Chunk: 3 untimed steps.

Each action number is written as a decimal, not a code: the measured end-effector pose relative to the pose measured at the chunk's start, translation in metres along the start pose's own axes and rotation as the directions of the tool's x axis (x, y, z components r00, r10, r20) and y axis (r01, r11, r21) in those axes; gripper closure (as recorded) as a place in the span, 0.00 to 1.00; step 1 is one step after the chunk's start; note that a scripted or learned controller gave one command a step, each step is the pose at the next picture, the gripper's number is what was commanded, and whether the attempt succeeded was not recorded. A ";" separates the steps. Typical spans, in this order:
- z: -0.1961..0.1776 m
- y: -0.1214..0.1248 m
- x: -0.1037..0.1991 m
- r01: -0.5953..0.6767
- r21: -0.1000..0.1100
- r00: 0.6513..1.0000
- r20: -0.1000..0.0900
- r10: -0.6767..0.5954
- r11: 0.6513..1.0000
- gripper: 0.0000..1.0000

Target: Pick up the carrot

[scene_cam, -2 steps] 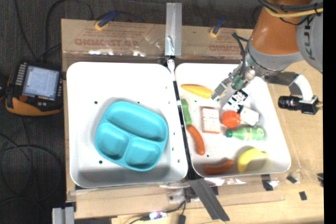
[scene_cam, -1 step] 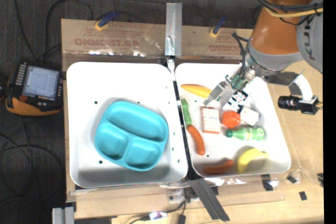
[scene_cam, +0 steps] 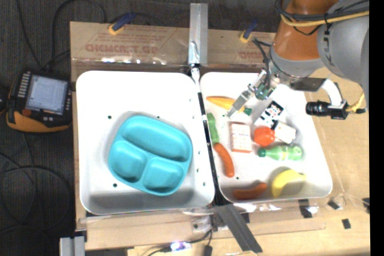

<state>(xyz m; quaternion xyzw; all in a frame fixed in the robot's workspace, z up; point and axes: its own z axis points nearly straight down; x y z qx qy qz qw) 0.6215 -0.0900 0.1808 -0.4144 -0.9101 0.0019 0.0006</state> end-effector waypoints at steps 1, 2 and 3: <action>0.092 -0.001 -0.042 0.287 -0.006 0.958 0.007 -0.287 0.958 0.00; 0.084 0.002 -0.042 0.286 -0.013 0.958 0.009 -0.286 0.958 1.00; 0.000 0.031 -0.015 -0.021 -0.002 1.000 -0.001 0.021 1.000 1.00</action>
